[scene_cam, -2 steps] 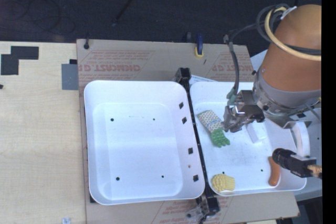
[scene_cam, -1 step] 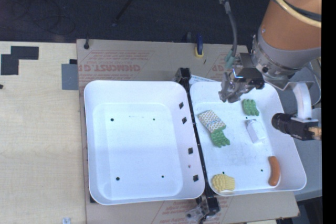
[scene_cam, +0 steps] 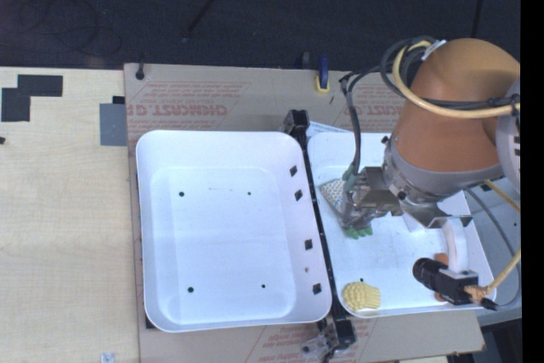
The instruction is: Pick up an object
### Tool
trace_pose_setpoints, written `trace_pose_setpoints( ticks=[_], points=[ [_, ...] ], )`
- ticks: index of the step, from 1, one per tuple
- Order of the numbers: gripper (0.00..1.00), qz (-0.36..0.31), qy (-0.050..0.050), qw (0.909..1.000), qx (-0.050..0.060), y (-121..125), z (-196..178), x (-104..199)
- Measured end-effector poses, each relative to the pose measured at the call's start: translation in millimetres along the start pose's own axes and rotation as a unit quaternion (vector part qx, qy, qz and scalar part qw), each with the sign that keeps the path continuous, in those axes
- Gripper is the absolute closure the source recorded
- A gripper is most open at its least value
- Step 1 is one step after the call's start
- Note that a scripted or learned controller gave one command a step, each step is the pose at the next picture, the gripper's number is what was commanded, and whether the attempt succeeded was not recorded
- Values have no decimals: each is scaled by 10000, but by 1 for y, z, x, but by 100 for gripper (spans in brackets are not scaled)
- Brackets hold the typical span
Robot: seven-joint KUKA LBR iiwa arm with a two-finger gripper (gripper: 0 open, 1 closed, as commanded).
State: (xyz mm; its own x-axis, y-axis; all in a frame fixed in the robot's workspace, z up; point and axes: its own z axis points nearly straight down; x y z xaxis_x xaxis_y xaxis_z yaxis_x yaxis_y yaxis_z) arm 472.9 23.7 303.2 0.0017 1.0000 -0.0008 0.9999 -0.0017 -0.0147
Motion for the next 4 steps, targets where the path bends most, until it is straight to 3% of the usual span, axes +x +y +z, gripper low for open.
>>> trace_pose_setpoints(
  ticks=[1, 2, 3, 4],
  points=[
    [100, 26, -1, 10000, -3, 2, 123, -62],
    [100, -18, -10, 9999, -130, 118, 52, -67],
    [100, -50, 17, 9999, -122, 116, -54, 1],
    [100, 4, 7, 10000, 54, 7, 86, -8]
  ],
)
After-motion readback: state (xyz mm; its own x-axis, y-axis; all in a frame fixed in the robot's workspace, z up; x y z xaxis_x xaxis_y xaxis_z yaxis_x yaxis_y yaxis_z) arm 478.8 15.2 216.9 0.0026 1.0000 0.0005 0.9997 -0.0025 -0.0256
